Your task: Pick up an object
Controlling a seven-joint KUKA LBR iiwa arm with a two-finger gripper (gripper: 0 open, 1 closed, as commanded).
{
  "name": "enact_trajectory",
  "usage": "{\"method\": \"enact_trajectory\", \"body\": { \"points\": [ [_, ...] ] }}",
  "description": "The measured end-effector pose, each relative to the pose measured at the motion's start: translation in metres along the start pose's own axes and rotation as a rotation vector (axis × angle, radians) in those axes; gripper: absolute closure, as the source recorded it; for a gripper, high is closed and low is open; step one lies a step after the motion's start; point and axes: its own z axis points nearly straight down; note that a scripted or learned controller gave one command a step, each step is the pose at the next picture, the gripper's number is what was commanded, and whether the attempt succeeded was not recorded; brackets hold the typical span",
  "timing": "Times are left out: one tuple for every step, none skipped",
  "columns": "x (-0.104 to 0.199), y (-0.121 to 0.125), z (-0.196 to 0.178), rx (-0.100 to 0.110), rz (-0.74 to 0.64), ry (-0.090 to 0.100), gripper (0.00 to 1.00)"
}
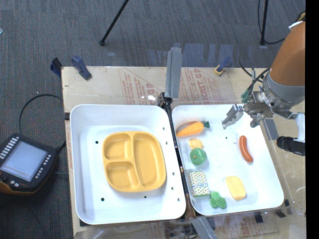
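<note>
My gripper (243, 119) hangs over the back of the right bin (259, 133), fingers spread open with nothing between them. Below it in that bin lie an orange carrot (191, 129) to its left and a red sausage (245, 149) just in front of it. Further left and forward are a small yellow piece (196, 143), a green apple (198, 156), a patterned box (200, 183), a green leafy toy (217, 199) and a pale yellow block (236, 188).
The left bin (84, 133) holds a yellow divided plate (134, 161). A grey upright post (173, 76) stands at the back between the bins. A handheld control pendant (25, 162) lies on the floor at the left.
</note>
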Motion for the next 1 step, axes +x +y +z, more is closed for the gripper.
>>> {"method": "enact_trajectory", "body": {
  "points": [
    [0.0541, 0.0622, 0.0424, 0.004, -0.045, 0.001, 0.0]
  ]
}}
